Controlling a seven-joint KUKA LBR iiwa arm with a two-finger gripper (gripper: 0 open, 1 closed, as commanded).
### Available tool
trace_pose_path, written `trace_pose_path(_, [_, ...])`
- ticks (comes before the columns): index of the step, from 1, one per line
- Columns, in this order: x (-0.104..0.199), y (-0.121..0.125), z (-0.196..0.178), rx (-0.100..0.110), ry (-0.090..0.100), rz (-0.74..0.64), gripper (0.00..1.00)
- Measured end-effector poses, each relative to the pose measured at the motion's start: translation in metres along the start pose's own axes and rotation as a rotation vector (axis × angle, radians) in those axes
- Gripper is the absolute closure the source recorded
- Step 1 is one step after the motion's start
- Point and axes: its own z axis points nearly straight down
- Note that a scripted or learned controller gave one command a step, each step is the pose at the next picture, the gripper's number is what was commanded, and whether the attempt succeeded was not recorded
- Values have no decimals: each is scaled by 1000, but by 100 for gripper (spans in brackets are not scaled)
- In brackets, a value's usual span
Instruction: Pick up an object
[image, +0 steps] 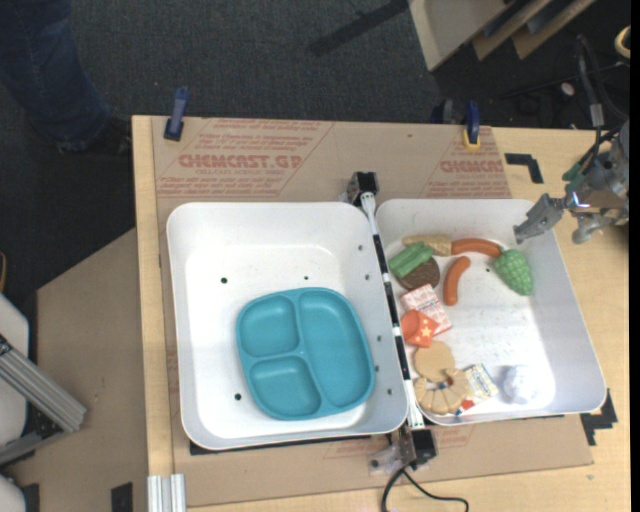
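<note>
We are at the approach step: our gripper (560, 212) hangs at the right bin's (560, 340) far right rim, fingers spread, grasping nothing. The toy food lies along that bin's left side; the green piece (516, 270) is nearest. Next we must descend over one item and close.

A: What does the arm (606, 150) look like?

B: Little of it can be seen at the right edge. The wrist end is grey metal, blocky, with a teal-green patch on its side.

A: Any cables?

B: Yes, thin dark cables (590, 85) run down along it from above.

A: And the gripper (560, 215)?

B: Grey as well. One flat, angular grey piece (537, 217) juts out to the left, and a second grey part (590, 228) sits beside it. Finer detail such as screws or markings is too blurred to tell.
</note>
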Motion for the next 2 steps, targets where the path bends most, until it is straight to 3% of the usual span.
trace_pose_path(1, [58,38,100,7,4,-6,0])
trace_pose_path(2, [62,35,189,2,3,1,0])
